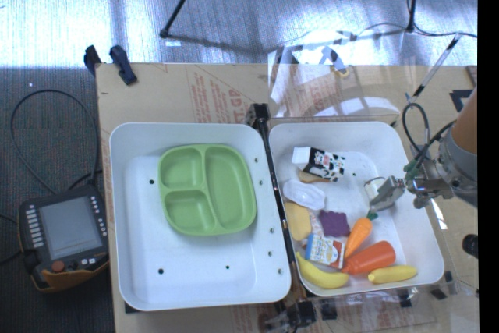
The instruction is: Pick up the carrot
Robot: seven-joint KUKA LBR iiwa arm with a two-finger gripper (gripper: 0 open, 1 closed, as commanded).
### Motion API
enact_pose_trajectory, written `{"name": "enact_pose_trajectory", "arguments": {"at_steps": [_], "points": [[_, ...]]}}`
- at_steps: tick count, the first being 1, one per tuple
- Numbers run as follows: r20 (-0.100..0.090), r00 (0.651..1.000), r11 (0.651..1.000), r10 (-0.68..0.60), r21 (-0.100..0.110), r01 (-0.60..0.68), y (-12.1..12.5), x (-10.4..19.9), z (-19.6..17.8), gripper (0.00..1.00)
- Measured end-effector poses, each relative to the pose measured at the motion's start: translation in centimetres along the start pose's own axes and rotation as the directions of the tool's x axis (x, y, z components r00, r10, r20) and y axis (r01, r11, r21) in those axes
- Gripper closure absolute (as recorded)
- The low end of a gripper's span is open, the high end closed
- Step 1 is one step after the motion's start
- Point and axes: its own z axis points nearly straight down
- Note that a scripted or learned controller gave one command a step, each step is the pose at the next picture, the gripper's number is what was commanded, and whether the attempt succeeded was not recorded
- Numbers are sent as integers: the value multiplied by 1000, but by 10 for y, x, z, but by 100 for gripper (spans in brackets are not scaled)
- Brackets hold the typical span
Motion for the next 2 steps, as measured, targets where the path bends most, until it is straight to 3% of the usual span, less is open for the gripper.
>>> {"name": "enact_pose_trajectory", "arguments": {"at_steps": [1, 2], "points": [[-4, 995, 995, 101, 14, -101, -17, -11, 125, 0], [-2, 991, 991, 133, 2, -133, 40, 32, 162, 0]]}}
